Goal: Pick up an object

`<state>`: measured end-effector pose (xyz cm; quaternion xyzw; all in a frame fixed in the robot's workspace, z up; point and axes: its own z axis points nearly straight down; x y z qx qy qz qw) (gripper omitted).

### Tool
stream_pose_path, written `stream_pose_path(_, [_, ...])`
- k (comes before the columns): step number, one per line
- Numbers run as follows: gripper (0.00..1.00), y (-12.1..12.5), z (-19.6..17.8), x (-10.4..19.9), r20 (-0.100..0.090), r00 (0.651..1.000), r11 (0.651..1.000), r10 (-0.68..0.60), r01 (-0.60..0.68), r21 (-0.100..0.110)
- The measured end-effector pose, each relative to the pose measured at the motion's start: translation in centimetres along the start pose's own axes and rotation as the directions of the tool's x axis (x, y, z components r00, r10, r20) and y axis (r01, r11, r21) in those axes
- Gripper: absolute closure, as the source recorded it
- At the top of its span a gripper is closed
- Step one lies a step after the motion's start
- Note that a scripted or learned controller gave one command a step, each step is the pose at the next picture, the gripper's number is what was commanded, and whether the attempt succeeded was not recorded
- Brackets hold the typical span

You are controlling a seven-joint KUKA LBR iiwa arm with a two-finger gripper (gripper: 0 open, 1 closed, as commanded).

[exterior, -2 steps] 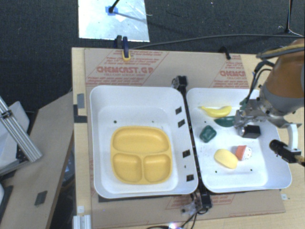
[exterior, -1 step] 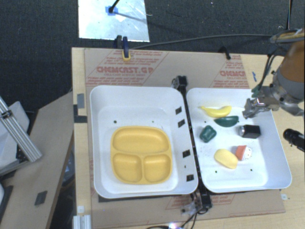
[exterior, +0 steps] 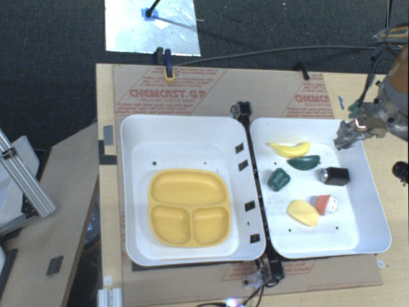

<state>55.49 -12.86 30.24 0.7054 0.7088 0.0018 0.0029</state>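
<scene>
Leftmost, at the picture's edge, a slanted metal rail (exterior: 25,179). Further up, on the dark floor, a shiny silver sheet (exterior: 151,18). Just below it, clipped to the far edge of a brown board (exterior: 192,91) with red lettering, a blue and yellow clamp (exterior: 167,63).

Next, on that board, the left white bin (exterior: 132,190). Inside it, lying flat near the middle, a yellow tray (exterior: 190,208) with one long compartment at the back and two smaller ones at the front.

Then, touching along the middle seam, the right white bin (exterior: 358,226), with every loose object for picking. Nearest the seam, a teal block (exterior: 278,179). Up from it, a yellow banana (exterior: 291,149), and just beside that, a dark green curved piece (exterior: 304,163). Lower down, towards the front, a pale yellow lump (exterior: 303,212), touching or nearly touching a small red and white piece (exterior: 326,204). Right of the green piece, apart from the rest, a small black box (exterior: 336,176).

Rightmost, over the far right rim of that bin, the gripper (exterior: 349,134), hanging from the grey arm (exterior: 395,104). Well apart from the banana, nearer the black box, touching neither. Nothing visibly held. Open or closed: impossible to tell, too blurred and small.
</scene>
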Motion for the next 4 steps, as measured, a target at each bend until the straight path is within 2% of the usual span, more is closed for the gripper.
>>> stream_pose_path(1, [1.0,1.1,0.0,5.2,-0.002,1.0,1.0,-0.004,0.004,0.003])
stream_pose_path(4, [1.0,5.3,4.4,22.3,-0.002,1.0,1.0,-0.004,0.004,0.005])
